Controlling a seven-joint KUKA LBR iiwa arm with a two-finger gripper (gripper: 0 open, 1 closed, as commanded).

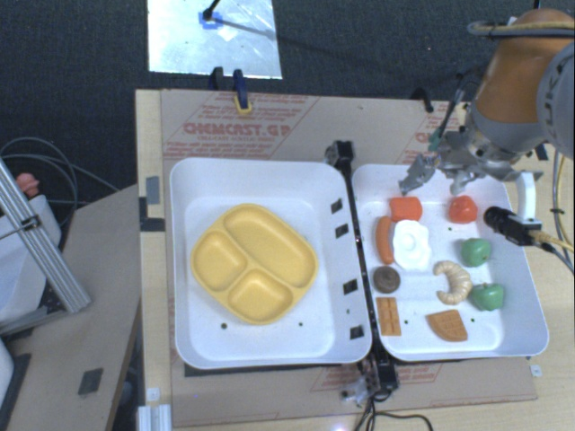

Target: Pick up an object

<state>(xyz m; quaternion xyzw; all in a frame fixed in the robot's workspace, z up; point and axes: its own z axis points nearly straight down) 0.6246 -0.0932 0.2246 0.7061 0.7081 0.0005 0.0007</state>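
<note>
1. On the left side of the bench, the left bin [207,330] is seen to hold a yellow divided plate [254,262] with three compartments, lying flat near the bin's middle.
2. Toy foods are spread across the right bin [521,330]: an orange block [406,208], a red tomato [463,209], a sausage [384,240], a fried egg [412,245], a brown round piece [386,279], a croissant [455,281], a cracker [388,316], a bread slice [447,326] and two green pieces [475,251] [488,296].
3. Over that bin's far edge, the gripper [438,177] is held with its fingers spread apart, nothing between them; the orange block and tomato lie just below them.
4. Both bins are borne by a brown board [269,124] printed with red lettering, set on dark carpet [72,61], with a shiny metal sheet [214,23] beyond.
</note>
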